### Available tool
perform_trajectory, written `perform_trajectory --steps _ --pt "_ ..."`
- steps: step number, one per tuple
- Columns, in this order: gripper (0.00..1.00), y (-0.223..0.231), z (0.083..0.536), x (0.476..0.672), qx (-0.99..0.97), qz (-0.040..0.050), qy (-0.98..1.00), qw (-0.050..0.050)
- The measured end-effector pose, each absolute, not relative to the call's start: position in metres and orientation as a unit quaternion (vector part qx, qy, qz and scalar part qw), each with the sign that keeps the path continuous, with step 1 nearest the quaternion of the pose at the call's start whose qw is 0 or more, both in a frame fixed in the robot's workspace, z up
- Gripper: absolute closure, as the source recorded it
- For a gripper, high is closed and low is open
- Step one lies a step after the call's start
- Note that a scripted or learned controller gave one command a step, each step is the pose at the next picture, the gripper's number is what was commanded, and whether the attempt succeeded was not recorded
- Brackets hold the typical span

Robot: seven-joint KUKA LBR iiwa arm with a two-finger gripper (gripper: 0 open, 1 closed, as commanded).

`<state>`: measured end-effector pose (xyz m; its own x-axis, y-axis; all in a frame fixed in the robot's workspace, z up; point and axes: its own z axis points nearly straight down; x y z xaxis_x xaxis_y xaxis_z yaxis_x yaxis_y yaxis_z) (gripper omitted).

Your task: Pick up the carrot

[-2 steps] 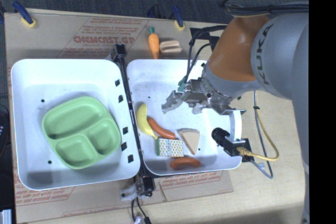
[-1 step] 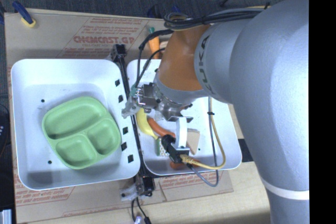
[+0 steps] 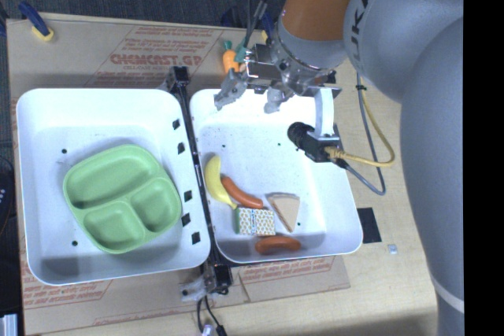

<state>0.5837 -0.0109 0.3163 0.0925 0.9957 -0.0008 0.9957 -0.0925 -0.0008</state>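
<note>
The carrot [image 3: 242, 193] is a slim orange piece lying at a slant in the right bin [image 3: 335, 193], touching the yellow banana [image 3: 213, 180] on its left. My gripper [image 3: 251, 97] hangs over the back left part of the same bin, well behind the carrot. It is open: its two grey fingers [image 3: 227, 94] stand apart with bare white bin floor between them.
A tan wedge [image 3: 285, 210], a small patterned box [image 3: 254, 222] and a reddish sausage-like piece [image 3: 277, 245] crowd the bin's front. A green divided plate [image 3: 122, 197] lies in the left bin [image 3: 39, 130]. A black cable fitting [image 3: 309, 141] hangs beside the gripper.
</note>
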Motion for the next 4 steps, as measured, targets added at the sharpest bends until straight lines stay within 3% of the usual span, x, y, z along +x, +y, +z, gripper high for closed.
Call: perform_trajectory --steps 1,2,3,4 --pt "0.0 -0.078 0.365 0.61 -0.797 0.0016 -0.604 0.001" --pt "0.0 -0.002 0.278 0.64 -0.822 0.0024 -0.569 0.002" --pt "0.0 -0.055 0.191 0.656 -0.873 0.0026 -0.487 0.002" --pt "0.0 -0.112 0.163 0.656 -0.926 0.0031 -0.376 0.003"
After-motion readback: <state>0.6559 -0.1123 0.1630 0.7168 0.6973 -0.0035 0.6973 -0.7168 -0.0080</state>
